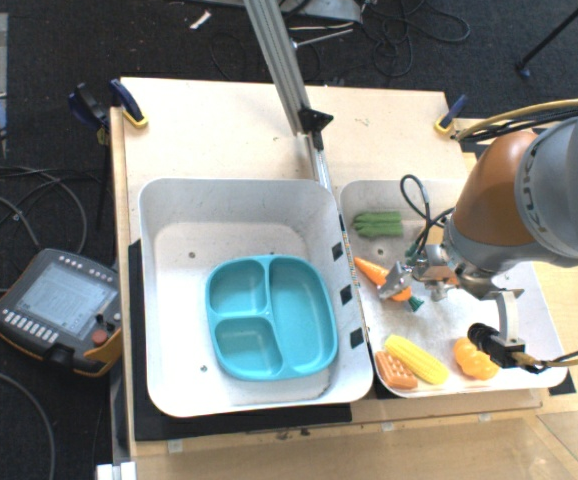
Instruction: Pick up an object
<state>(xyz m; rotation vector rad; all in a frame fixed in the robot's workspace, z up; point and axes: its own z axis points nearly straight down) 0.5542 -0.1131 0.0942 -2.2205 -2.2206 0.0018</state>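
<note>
Here's the arm (529, 198), reaching in across the right edge of the surface (229, 128), its orange band bulging over the far right side of the right bin (541, 303). The gripper (405, 286) is down low in that bin, toward its left-middle, right at the near end of a small orange carrot (371, 269), and from this slant you simply cannot tell whether it is clenched or released; a patch of orange shows among the metal parts, but it's too small and cluttered to call a hold. The carrot lies tilted, its other end pointing at the bin's left wall. Up toward the far edge of the same bin sits a green pod (377, 224), well clear of the gripper. Along the near edge there's a yellow corn cob (417, 359) lying at a slant, with a reddish waffle piece (396, 371) touching its left side, tucked into the near-left corner. Over toward the near-right corner rests an orange fruit piece (474, 361), with a black part of the rig just against it. The left bin (169, 268) carries a teal divided plate (269, 318) with three compartments, sitting in the bin's near-right half. A slim metal pole (279, 48) slants down from the far side to where the two bins meet. Blue-and-yellow clamps (129, 103) grip the far corners of the surface. On the floor off the left edge lies a grey and orange control pendant (59, 313) among black cables.
</note>
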